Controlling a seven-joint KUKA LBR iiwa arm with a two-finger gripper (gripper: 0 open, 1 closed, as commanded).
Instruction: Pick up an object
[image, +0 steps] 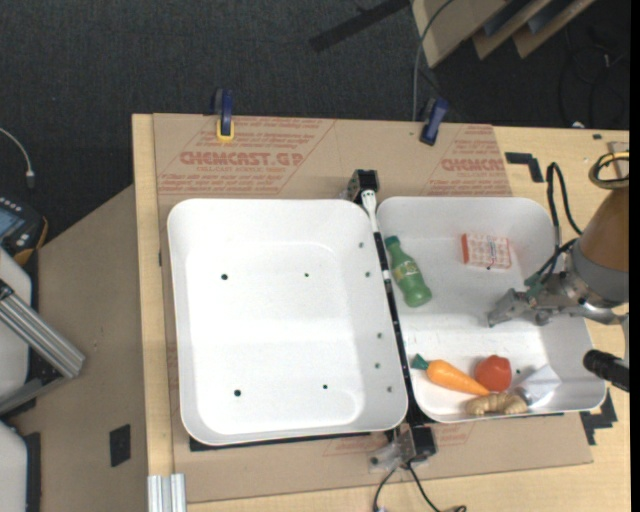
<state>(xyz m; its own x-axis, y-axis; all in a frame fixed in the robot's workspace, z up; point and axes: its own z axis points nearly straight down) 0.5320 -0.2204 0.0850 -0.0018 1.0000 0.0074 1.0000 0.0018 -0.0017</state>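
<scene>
Over the right-hand bin my gripper hangs low, reaching in from the right side of the bench, fingers pointing toward the bin's middle. From this slanted view I cannot tell whether they are spread or closed, and nothing shows between them.

Several objects lie in that bin, any of them a candidate for picking. Along the bin's left wall rests a green bottle, lying on its side with the cap toward the far end. Near the far wall sits a small white packet with red print, well apart from the bottle. At the near edge, an orange carrot lies with its green top pointing left; just beside it on the right is a red tomato, and a knobbly beige ginger root lies just in front of both, close to the rim.

Beside it, the left-hand bin sits on a brown cardboard sheet held by two blue clamps at the far edge.
</scene>
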